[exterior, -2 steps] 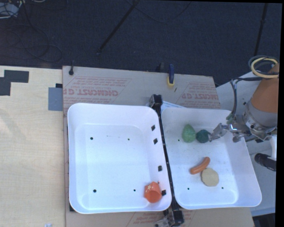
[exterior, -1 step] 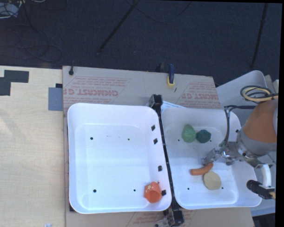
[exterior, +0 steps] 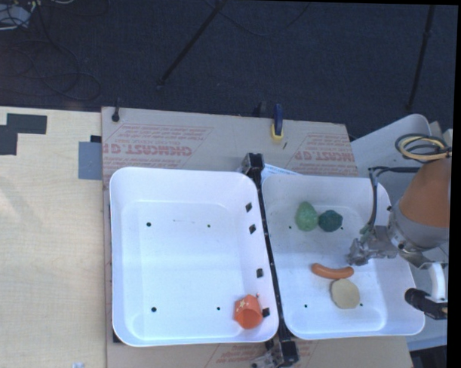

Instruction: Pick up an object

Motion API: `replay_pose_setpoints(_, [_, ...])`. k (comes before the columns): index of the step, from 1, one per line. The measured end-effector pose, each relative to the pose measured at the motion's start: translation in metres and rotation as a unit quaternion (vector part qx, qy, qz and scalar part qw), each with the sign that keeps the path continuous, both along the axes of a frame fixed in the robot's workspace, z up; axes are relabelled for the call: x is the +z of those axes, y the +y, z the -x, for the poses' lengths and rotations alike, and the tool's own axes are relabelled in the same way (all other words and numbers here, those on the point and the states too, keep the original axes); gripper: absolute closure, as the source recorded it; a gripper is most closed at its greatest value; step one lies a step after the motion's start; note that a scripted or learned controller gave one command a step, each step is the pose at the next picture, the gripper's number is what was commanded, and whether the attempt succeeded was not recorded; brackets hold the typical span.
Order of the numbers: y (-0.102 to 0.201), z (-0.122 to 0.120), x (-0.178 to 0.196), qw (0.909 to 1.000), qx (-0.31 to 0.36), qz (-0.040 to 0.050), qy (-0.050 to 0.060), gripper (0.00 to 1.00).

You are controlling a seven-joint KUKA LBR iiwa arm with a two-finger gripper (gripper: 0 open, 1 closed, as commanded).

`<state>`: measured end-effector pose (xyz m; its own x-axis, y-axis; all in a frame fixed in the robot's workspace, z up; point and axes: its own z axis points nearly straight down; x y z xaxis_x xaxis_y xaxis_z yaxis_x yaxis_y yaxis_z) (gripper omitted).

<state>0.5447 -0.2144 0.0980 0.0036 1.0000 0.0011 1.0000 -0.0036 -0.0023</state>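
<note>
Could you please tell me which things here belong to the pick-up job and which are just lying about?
Job:
- gripper
- orange sausage-shaped piece
- beige round disc
- light green lump
- dark teal lump
- orange cup-like object
- two white bins

Lying about:
- blue-and-yellow clamp
- cardboard sheet

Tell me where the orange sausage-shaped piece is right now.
The orange sausage-shaped piece lies in the right bin, just above the beige disc and just left of the gripper.
</note>
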Motion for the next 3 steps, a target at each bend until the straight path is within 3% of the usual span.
replay_pose_setpoints(1, [-0.001,0.07,0.132,1.0,0.0,0.0019,-0.004,1.0])
replay_pose_setpoints(2, [0.0,0.069,0.176,1.0,0.002,0.0011,-0.002,1.0])
replay_pose_setpoints(3, [0.0,0.068,0.255,1.0,0.002,0.0019,-0.004,1.0])
